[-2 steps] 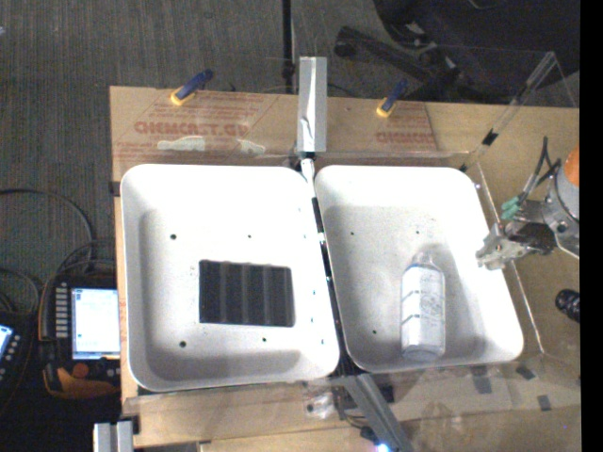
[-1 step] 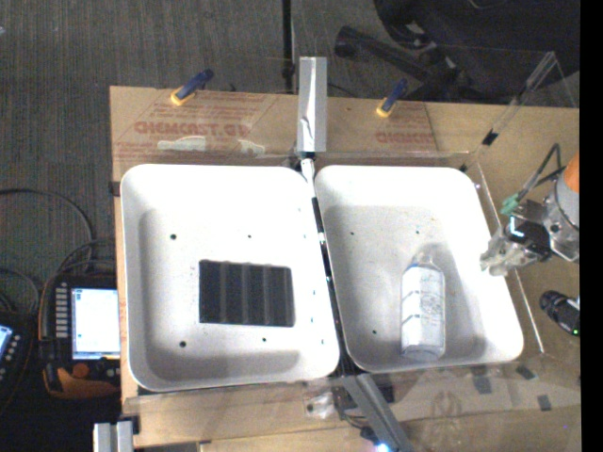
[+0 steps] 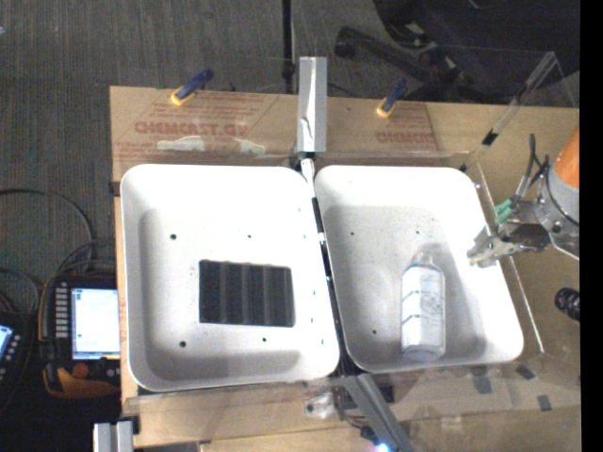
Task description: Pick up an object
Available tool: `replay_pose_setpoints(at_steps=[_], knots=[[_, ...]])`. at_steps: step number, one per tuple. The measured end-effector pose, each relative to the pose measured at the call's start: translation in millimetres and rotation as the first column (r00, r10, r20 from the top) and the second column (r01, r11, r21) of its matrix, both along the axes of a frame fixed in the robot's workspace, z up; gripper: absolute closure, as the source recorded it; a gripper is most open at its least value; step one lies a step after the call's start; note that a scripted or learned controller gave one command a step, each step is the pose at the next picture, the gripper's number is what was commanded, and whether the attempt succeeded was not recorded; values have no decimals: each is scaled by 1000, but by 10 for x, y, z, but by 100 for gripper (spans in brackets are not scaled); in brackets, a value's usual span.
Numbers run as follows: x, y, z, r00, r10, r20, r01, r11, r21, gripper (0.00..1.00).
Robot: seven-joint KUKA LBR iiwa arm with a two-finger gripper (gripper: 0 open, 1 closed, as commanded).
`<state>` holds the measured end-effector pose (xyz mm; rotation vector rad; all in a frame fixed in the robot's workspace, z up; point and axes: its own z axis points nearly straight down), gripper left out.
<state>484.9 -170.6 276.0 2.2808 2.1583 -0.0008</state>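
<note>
Camera view has the pincer [image 3: 492,243] sitting at the right rim of the right bin [image 3: 377,191], its pale fingers pointing leftward over the bin wall; whether they are spread or closed I cannot tell, and nothing shows between them. Just to its left and a little nearer the camera lies the clear plastic bottle [image 3: 423,304], on its side on the bin floor with its cap end toward the pincer. Farther left, well apart, is the left bin [image 3: 151,196] holding a dark ribbed tray [image 3: 246,293].

The main risk, as I judge it, is the bottle itself: smooth, round and transparent, it could roll or squirt away if the fingers close along its length instead of across its body. Coming down so close to the rim, the pincer could also catch the bin wall and shift the bin. A descent aimed at the narrow neck may close on air.
</note>
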Motion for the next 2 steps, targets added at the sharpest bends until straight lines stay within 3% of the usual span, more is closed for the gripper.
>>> replay_pose_setpoints(at_steps=[1,2], knots=[[358,216,-1039,998,-55,-3,55,998,3,0],[-10,44,-474,988,-154,-2,154,988,0,0]])
